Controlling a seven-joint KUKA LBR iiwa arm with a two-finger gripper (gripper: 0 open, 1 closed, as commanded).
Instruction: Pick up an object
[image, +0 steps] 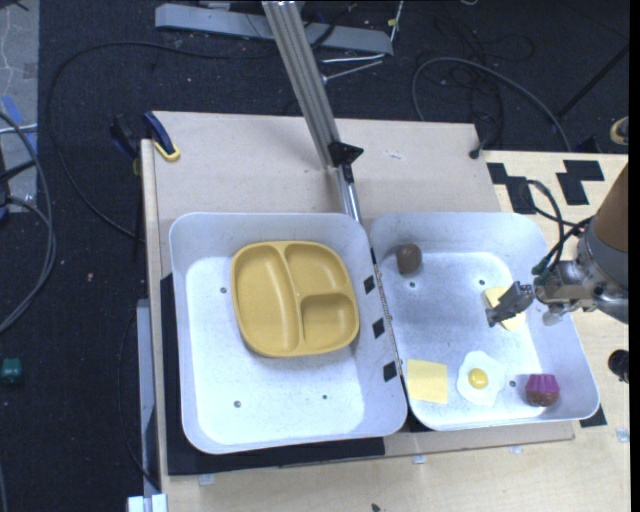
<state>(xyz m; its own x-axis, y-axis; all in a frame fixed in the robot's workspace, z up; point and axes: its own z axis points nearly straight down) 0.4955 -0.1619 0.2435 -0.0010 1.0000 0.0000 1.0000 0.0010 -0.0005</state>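
Note:
My gripper (508, 303) hangs low over the right side of the right bin (450, 235), reaching in from the right. A small yellow piece (495, 297) lies partly hidden right under it; I cannot tell whether they touch. In the same bin a brown ball (408, 259) sits near the back left. Along the front lie a flat yellow square (428, 381), a toy fried egg (479, 380) and a purple object (541, 390).
The left bin (200, 330) holds a yellow divided plate (296, 298). A slanted metal pole (315, 100) rises from the back of the bench between the bins. Cables lie on the dark floor around the bench.

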